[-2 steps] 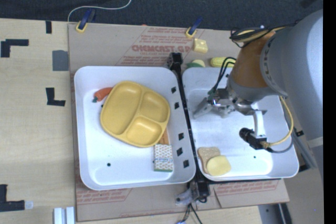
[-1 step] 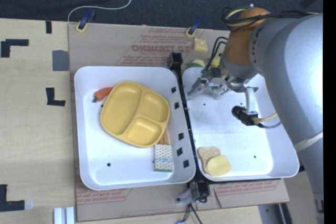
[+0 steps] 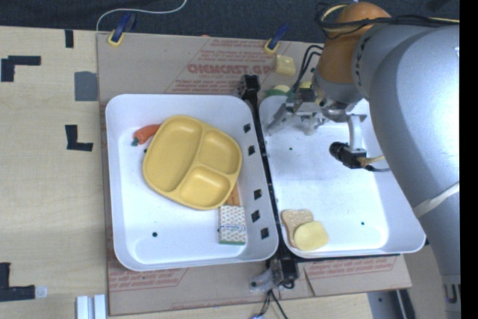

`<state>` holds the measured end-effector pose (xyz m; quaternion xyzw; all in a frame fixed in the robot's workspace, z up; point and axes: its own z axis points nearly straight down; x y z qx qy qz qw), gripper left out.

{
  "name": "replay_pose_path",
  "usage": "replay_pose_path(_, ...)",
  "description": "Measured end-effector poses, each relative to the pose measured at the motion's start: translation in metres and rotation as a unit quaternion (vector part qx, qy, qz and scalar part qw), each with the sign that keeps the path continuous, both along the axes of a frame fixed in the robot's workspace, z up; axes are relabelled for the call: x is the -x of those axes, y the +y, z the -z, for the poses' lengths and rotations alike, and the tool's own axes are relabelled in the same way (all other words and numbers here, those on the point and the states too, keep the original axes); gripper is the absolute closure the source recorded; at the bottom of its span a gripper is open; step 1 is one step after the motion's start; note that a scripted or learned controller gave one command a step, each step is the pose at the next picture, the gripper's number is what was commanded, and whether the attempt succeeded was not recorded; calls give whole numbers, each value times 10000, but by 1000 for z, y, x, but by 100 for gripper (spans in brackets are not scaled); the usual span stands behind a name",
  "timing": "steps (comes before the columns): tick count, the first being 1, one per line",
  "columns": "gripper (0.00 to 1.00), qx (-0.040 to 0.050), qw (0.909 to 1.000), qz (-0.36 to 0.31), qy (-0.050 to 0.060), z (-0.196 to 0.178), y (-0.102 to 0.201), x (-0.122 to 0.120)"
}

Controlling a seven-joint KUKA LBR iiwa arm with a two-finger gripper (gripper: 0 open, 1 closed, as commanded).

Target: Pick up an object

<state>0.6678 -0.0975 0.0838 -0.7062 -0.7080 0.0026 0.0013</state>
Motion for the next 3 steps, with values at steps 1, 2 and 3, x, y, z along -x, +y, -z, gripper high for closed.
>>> replay_pose_path(1, 0, 10, 10000, 11, -17, 0, 2, 2)
replay_pose_path(2, 0, 11, 10000, 7, -2, 0, 2, 1)
replay_pose_path(3, 0, 5, 10000, 8, -6, 0, 1, 0)
